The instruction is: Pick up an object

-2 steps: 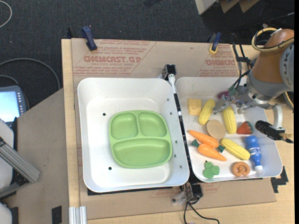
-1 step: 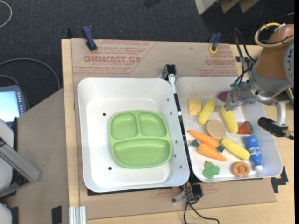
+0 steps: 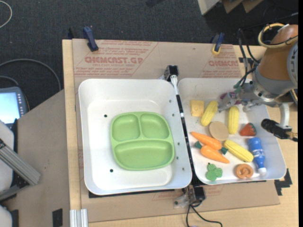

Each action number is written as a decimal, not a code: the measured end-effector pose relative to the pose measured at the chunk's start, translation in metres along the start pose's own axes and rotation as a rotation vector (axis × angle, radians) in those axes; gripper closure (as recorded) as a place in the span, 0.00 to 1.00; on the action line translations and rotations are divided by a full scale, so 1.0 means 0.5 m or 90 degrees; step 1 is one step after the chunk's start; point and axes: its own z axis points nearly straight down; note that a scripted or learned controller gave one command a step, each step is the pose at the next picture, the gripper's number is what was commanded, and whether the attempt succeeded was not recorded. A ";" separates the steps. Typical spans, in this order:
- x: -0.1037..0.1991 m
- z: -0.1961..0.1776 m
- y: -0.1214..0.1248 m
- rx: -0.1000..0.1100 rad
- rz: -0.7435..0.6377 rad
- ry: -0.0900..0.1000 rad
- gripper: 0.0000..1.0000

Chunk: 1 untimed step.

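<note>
A dark floor is surrounding the surface [image 3: 142, 200], a board still wearing its brown protective paper and bearing two shallow white bins side by side. Nearest the camera, along the front of the right bin [image 3: 279, 162], a green broccoli piece [image 3: 213, 172], a brown ring-shaped doughnut [image 3: 245, 170] and a blue bottle [image 3: 256, 153] are lying; just behind them are two carrots [image 3: 210, 145], a yellow corn cob [image 3: 238, 150], a tan disc [image 3: 219, 130] and a red strawberry-like piece [image 3: 247, 129]. Farther back, an upright corn cob [image 3: 233, 120], a slanted one [image 3: 209, 113] and a yellow cheese wedge [image 3: 197, 109] are resting. The left bin [image 3: 90, 126] is holding a green divided plate [image 3: 141, 140]. At the far right corner of the right bin, the end effector [image 3: 240, 97] is hovering over the toys, with nothing visibly between its parts; how far it is open cannot be told. The step in hand appears to be the approach before a grasp: the next move likely calls for descending onto one separated item, perhaps the upright corn cob nearest below it. Beyond the bins, red print on the paper is reading "CHEMCAST", repeated across the board between two blue clamps [image 3: 90, 38].
</note>
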 end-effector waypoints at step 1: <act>0.035 0.072 0.091 0.036 0.008 -0.001 0.00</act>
